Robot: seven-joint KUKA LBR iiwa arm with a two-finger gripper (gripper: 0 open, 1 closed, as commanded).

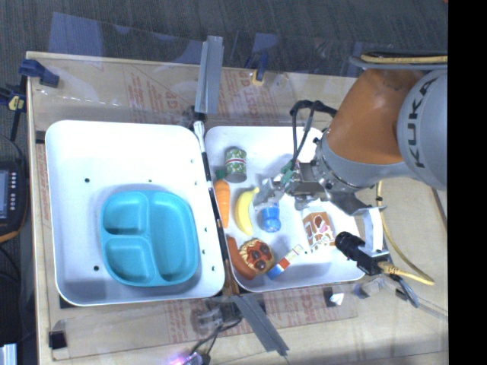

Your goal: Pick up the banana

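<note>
The gripper [272,190] hangs low in the right bin [338,139], just to the right of the banana [244,211], close above a small blue thing [269,219]; from here I cannot tell how it is set, and nothing yellow sits within it. The banana lies near the bin's left wall, running up and down the view with a gentle curve, squeezed between a carrot [222,201] on its left and the blue thing on its right. It looks light and probably toy-like, with a smooth, slightly glossy skin that I'd guess could slip under a pinch. The middle of its curve seems the sensible place to grip, across the narrow width, though the neighbours leave little room on either side. It is pale yellow, short and plump, tapering at both ends. A small green can [236,163] stands just above it, and a blue divided tray [150,238] sits in the left bin [68,150].
</note>
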